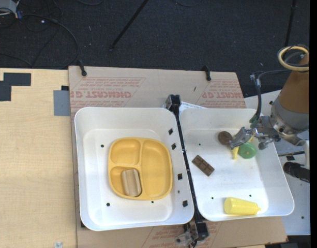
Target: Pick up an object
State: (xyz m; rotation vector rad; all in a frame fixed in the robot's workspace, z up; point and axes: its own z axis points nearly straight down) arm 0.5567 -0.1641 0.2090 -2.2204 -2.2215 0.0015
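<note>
The right bin (pixel 272 192) holds a brown round piece (pixel 224 137), a green round piece (pixel 246 151) with a thin yellow stick (pixel 234 152) beside it, a brown chocolate-like bar (pixel 203 165) and a yellow cone-shaped object (pixel 240 206). My gripper (pixel 247 137) hangs over the bin's far right part, just above the green piece and right of the brown round piece. Its metal parts overlap the green piece, and nothing shows clearly held between them.
The left bin (pixel 91 138) holds a yellow divided plate (pixel 153 161) with a tan bread-like piece (pixel 131 182) in its front compartment. A black divider (pixel 180 154) separates the bins. Cardboard lies beneath, and wooden bench surface extends to the left.
</note>
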